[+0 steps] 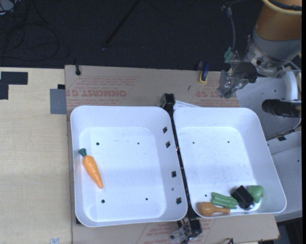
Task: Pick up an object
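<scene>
Glossy white plastic bins (120,117)

A brown cardboard sheet (127,88) is lying on the pale wooden bench (26,161); behind the cardboard, dark cables (26,39) are trailing across black floor.

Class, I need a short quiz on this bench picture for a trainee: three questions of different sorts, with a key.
1. True or false: the orange plastic toy carrot lies in the left shallow white bin.
2. Multiple choice: where in the right shallow white bin do the small black block, the green plastic bean pod and the tan plastic pear shape lie? A) far edge B) middle C) near right corner
3. Fill in: the arm's pincer hangs over the ____ beyond the right bin.

Key: 1 true; 2 C; 3 brown cardboard sheet.
</scene>
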### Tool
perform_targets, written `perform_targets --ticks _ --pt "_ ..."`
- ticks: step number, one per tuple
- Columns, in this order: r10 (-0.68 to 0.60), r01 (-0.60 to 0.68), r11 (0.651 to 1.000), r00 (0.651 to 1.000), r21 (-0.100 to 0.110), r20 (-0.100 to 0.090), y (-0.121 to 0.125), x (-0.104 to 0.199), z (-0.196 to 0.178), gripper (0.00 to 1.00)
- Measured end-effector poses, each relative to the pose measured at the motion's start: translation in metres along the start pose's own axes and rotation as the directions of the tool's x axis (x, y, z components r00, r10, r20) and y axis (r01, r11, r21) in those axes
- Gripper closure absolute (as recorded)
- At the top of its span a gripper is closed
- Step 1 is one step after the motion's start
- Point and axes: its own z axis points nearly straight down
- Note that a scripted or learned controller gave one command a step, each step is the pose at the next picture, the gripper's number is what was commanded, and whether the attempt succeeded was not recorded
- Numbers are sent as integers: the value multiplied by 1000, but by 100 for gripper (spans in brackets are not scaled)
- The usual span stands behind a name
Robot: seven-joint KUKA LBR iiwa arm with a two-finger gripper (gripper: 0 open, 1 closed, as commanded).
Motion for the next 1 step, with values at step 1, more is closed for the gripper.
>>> perform_targets --ticks 1 --pt "-6 6 1000 1000 -6 -3 -28 103 -51 100"
